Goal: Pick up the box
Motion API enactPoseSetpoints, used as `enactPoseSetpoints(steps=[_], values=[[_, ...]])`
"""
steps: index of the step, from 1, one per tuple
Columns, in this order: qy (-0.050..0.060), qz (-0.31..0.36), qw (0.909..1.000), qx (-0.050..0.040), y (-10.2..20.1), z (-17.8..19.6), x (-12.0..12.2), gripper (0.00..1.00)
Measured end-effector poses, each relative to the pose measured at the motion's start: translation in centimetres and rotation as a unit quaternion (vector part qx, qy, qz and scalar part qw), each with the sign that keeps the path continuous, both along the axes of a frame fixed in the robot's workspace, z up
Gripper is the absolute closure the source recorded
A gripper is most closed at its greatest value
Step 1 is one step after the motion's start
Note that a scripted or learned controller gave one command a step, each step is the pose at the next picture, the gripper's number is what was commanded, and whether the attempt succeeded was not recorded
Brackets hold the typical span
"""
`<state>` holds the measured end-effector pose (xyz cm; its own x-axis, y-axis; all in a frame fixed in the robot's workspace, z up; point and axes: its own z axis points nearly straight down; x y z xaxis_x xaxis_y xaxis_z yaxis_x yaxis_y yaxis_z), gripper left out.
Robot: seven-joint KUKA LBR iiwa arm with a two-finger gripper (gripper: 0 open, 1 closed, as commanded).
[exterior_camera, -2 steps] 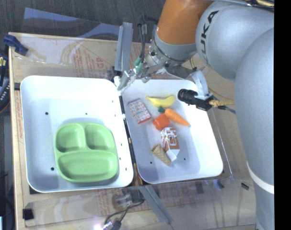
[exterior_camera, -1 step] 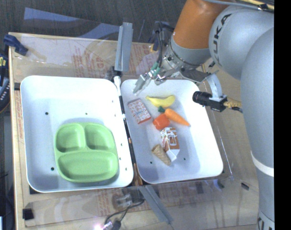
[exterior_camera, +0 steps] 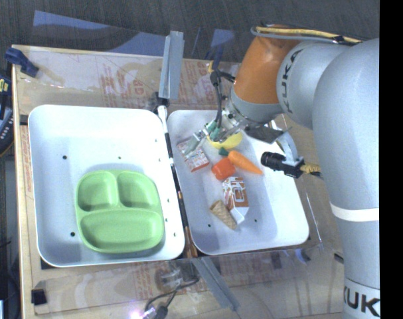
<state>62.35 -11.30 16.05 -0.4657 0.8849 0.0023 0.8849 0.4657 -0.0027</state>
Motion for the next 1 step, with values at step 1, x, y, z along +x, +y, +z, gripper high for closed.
enactPoseSetpoints(steps=[1], values=[[-0.007,-0.100,0.9950,-0.0072,0.29,-6.37,-1.45,0.00]])
